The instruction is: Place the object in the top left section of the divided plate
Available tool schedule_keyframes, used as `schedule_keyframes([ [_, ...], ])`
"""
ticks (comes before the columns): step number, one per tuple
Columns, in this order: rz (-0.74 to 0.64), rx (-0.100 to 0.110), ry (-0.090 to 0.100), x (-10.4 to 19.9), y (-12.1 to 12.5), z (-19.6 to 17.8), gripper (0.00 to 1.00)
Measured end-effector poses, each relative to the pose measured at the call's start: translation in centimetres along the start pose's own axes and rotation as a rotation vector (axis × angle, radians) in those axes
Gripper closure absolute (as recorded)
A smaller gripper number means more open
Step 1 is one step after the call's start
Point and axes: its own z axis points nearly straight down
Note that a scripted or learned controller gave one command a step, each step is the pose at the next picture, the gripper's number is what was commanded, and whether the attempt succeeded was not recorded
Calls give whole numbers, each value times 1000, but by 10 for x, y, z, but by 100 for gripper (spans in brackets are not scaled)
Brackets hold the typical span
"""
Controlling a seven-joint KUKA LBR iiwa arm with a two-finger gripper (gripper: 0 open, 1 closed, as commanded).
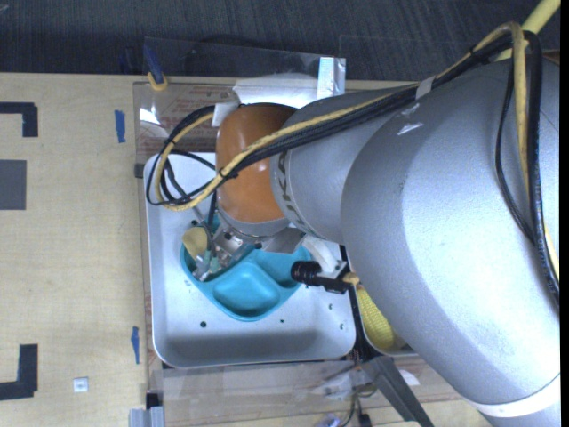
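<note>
One small pale yellow-tan rounded object (pixel 194 238) sits at the nine o'clock edge of one turquoise-blue plastic divided plate (pixel 249 290), in or just over the plate's section nearest ten o'clock; whether it rests on the plate floor or hangs between the fingers cannot be told, because the wrist covers most of it. The plate shows one deep rounded compartment clearly at its six o'clock end and a strip of blue rim toward three o'clock, while its other sections are hidden under the arm. The one silver two-finger gripper (pixel 212 258) points down into the plate's nine o'clock side, touching or just above the blue surface right beside the yellow-tan object; how its claw stands, apart or together, I cannot tell, as the view is blurred and crowded there. The plate lies in one shallow white rectangular bin (pixel 178 332), whose bare floor shows toward six and nine o'clock of the plate with a few dark dots on it. Above the gripper comes the one orange band (pixel 252 163) of the wrist, then the broad grey arm (pixel 427 229) filling the three o'clock half of the view. Black and yellow cables (pixel 178 172) loop out at nine o'clock of the orange band and run along the arm toward one o'clock. The bin rests on a light wooden bench (pixel 62 265) marked with blue tape pieces and black corner marks
</note>
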Motion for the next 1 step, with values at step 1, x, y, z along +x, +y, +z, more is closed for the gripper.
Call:
schedule_keyframes([
  [1,306,-24,-4,27,-37,8,100],
])
